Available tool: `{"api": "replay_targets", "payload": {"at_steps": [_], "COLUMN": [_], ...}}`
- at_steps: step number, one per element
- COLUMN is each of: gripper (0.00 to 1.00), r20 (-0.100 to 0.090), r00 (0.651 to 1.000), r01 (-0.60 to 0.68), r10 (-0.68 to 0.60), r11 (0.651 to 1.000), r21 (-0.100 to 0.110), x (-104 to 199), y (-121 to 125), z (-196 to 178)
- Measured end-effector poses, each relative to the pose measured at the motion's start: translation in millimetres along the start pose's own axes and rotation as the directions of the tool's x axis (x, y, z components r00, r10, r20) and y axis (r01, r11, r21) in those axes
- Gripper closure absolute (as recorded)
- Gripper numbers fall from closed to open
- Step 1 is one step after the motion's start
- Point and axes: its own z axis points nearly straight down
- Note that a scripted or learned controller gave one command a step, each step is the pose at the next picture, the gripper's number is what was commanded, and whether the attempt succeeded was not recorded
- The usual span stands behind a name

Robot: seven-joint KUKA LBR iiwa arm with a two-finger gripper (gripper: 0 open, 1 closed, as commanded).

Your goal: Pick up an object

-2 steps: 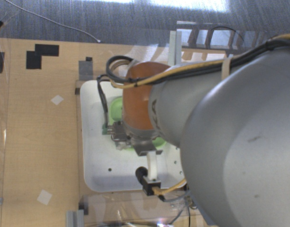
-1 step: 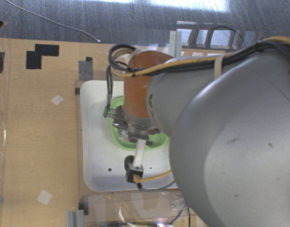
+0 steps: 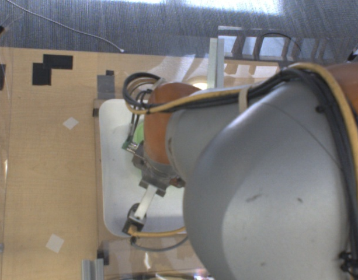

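My arm reaches in from the right and covers most of both bins. The orange wrist band sits over the left bin (image 3: 111,156), and the gripper (image 3: 150,177) points down into that bin's middle, its tip hidden under the wrist. A sliver of a light green object (image 3: 139,132) shows just left of the orange band, lying in the left bin, mostly hidden by the arm. I cannot tell whether anything is held.
The left bin's white floor shows along its left and front sides. Tan bench (image 3: 44,174) lies to the left, with black marker shapes (image 3: 50,67) at the back. A grey upright post (image 3: 216,60) stands behind the bins.
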Motion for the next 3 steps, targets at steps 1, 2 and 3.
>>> {"api": "replay_targets", "payload": {"at_steps": [1, 2, 3], "gripper": [1.0, 1.0, 1.0], "r20": [-0.003, -0.003, -0.003], "r00": [0.944, 0.812, 0.644], "r01": [-0.33, -0.584, -0.765], "r10": [0.33, 0.584, 0.765], "r11": [0.944, 0.812, 0.644], "r21": [-0.001, 0.001, 0.002], "x": [0, -4, 0], "y": [1, 3, 1], "z": [-28, -31, -14]}}
